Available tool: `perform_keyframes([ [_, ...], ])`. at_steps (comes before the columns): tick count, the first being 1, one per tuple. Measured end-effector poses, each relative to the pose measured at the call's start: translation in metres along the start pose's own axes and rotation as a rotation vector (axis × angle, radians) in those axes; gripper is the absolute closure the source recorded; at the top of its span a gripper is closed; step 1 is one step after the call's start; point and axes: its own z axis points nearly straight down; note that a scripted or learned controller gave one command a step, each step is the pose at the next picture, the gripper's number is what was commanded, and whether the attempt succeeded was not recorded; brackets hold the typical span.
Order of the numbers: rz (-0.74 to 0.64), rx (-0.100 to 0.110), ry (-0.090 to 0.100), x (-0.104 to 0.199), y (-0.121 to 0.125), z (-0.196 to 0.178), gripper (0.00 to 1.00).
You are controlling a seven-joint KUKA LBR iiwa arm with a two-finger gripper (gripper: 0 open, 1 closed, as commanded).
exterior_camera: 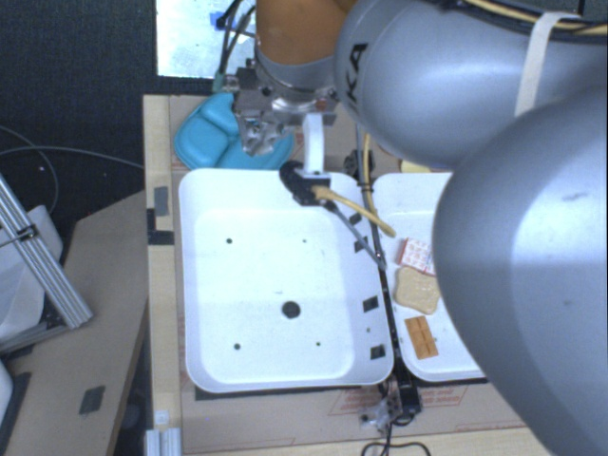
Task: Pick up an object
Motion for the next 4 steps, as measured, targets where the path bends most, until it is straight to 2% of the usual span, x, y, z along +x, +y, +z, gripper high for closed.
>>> perform_keyframes([
  [1, -0.001, 0.022, -0.007, 0.0, -0.066, -0.003, 1.0],
  [2, 0.008, 0.017, -0.008, -0.053, -0.067, -0.026, 1.0],
  [3, 0.011, 0.008, -0.007, -0.125, -0.096, -0.112, 1.0],
  [4, -0.005, 0.023, -0.006, -0.064, -0.164, -0.076, 1.0],
])
